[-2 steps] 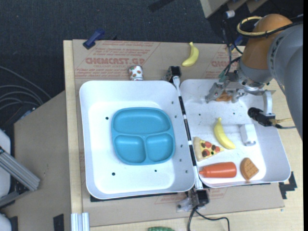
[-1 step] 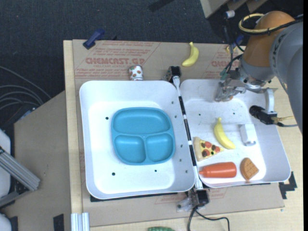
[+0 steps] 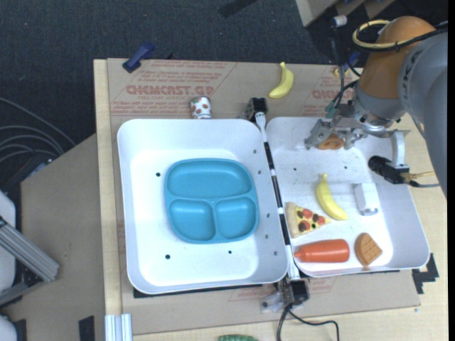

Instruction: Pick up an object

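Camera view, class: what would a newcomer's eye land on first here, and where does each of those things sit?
Most striking is the blue divided plate, centred in the left bin. Next comes the grey arm with its orange band, reaching from the right to the far end of the right bin, its gripper over an orange object. Nearer the camera lie a banana, a pizza slice and a red sausage.

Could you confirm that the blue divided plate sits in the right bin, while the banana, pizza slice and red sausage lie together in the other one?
Not quite: the camera view shows the blue divided plate in the left bin, not the right. The banana, pizza slice and red sausage do lie together in the other one, the right bin.
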Motion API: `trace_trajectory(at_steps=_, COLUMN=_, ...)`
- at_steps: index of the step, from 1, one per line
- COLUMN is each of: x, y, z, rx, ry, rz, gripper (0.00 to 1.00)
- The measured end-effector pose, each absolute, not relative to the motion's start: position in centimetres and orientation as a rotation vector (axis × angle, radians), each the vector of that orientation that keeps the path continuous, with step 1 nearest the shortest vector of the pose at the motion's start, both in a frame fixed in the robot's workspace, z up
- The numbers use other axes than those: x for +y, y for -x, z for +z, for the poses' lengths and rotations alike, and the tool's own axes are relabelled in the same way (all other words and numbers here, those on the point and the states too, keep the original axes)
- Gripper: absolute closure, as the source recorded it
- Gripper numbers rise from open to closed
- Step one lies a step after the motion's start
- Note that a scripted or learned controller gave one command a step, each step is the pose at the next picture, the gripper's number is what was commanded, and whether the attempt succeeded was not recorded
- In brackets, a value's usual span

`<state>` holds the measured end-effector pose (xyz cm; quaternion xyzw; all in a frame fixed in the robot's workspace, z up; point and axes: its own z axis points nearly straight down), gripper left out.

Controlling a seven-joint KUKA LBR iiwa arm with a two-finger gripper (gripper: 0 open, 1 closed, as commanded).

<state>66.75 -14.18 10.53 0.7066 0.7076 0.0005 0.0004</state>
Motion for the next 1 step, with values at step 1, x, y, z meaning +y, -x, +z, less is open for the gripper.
trace_trajectory(at_steps=1, x=-13.82, y=-66.61, z=8.46, rx=2.223, ry=-2.223, rz=-0.002, gripper=0.0)
